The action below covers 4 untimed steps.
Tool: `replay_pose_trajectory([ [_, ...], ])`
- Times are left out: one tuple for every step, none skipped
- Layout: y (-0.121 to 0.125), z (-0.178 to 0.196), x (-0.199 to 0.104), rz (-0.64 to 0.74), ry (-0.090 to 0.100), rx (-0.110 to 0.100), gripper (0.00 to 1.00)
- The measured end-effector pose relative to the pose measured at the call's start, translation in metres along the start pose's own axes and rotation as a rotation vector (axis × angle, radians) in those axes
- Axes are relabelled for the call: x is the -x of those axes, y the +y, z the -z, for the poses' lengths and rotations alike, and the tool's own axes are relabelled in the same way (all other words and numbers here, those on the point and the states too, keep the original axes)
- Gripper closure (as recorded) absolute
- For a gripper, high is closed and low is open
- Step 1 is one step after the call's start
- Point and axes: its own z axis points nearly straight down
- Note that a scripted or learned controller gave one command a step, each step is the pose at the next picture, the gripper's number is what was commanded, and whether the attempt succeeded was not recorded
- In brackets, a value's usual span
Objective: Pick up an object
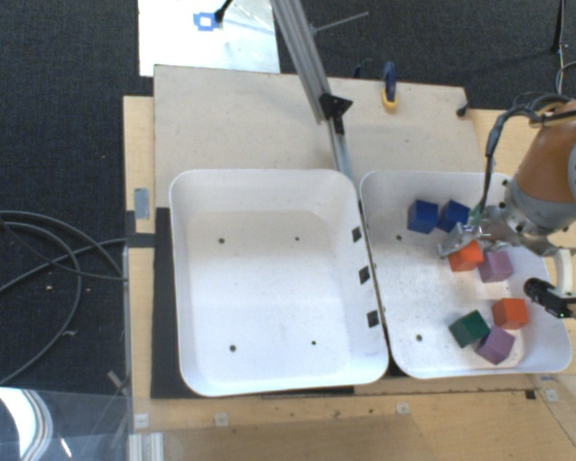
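Note:
My gripper (464, 242) is low in the right bin (403, 286), reaching in from the right below the arm's orange band (549, 157). It sits right over an orange block (468, 255), whose upper edge it partly covers. I cannot tell whether it has hold of the block. Two blue blocks (422, 216) (453, 213) lie just up and to the left of it. A purple block (496, 265) rests against the orange one's right side.
Toward the right bin's front lie a second orange block (510, 312), a green block (468, 328) and another purple block (495, 345). The left bin (269, 286) stands beside it. A grey pole (307, 56) slants across the back of the bench.

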Motion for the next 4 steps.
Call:
replay_pose_trajectory([
  [0.003, 0.013, 0.000, 0.004, -0.001, 0.007, 1.00],
  [0.035, 0.031, -0.081, 0.011, 0.003, 0.007, 1.00],
  [0.069, 0.105, -0.187, 0.013, 0.003, 0.011, 1.00],
  [0.047, 0.101, -0.262, 0.011, 0.003, 0.001, 1.00],
])
